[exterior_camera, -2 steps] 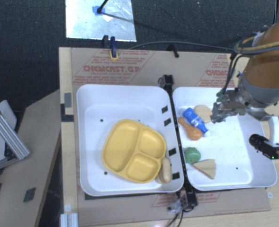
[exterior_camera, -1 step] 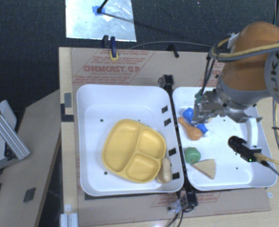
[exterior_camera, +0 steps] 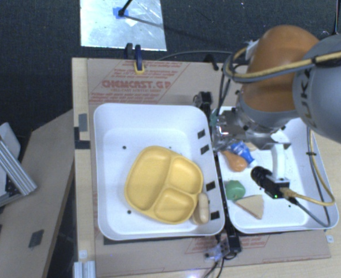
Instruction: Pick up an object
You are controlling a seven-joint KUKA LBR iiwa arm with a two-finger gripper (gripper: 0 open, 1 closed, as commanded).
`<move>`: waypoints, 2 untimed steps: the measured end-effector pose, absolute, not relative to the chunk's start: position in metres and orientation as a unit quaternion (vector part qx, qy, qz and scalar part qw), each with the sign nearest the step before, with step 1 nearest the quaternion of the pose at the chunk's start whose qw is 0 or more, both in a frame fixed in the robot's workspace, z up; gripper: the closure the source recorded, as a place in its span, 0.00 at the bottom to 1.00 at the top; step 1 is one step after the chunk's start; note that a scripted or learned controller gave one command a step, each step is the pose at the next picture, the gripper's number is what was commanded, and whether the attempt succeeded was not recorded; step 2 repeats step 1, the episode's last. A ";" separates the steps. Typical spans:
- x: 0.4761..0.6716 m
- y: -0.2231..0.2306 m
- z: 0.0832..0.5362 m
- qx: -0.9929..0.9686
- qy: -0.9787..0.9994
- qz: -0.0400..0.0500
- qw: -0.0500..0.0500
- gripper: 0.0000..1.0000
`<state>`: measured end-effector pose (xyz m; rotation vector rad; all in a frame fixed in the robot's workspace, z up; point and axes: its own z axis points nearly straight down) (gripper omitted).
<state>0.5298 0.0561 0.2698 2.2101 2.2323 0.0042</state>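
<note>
Dark flooring surrounds a bench (exterior_camera: 54,155) on which printed cardboard (exterior_camera: 138,83) underlies two white bins, with a shiny sheet (exterior_camera: 121,16) lying beyond it. By count, the left bin (exterior_camera: 115,146) holds two things: one yellow plate (exterior_camera: 161,181) with three compartments, and one tan roll (exterior_camera: 202,208) touching the plate's near right edge. The right bin (exterior_camera: 286,218) holds four: one blue piece (exterior_camera: 241,151), one orange piece (exterior_camera: 237,163) touching it just below, one green lump (exterior_camera: 235,189) near the dividing wall, and one tan wedge (exterior_camera: 253,206) just beside the lump, towards the front. The arm (exterior_camera: 277,68) hangs over the right bin's far left corner, and the gripper (exterior_camera: 233,139) sits low, just above the blue and orange pieces and close to the wall between the bins. Whether it is released or clenched I cannot tell, since the wrist hides it; nothing can be seen held in it. I judge this to be the approach, with the grasp not yet made, and the blue or orange piece the likely target. The next move calls for centring over a single piece, as the two touch and could be caught together or pushed apart, then a straight descent, a firm close, and a lift that clears the nearby wall.
</note>
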 end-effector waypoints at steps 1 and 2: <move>0.523 0.104 0.246 0.704 0.710 0.000 -0.001 1.00; 0.523 0.104 0.246 0.704 0.710 0.000 -0.001 1.00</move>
